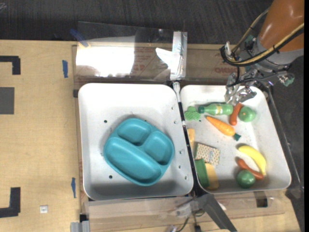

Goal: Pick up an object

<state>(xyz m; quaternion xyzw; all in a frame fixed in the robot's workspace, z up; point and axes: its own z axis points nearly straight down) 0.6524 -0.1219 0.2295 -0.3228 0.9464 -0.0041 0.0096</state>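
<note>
The right bin point(277, 144) holds several toy foods. A green and yellow corn cob point(216, 110) lies at the far end beside a small orange piece point(235, 114) and a green ball point(247, 114). An orange carrot point(221, 125) lies just in front of them. Toward the near end are a yellow banana point(253, 156), a red piece point(248, 168) and a second green ball point(245, 178). My gripper point(239, 94) hangs over the bin's far edge, just above the orange piece and the corn cob's right end. I see nothing held in it.
A patterned cracker point(207, 153) and a green-and-yellow block point(206, 174) lie by the right bin's left wall. The left bin point(91, 105) holds a teal divided plate point(140, 150). A clear plastic sheet point(130, 57) stands behind the bins.
</note>
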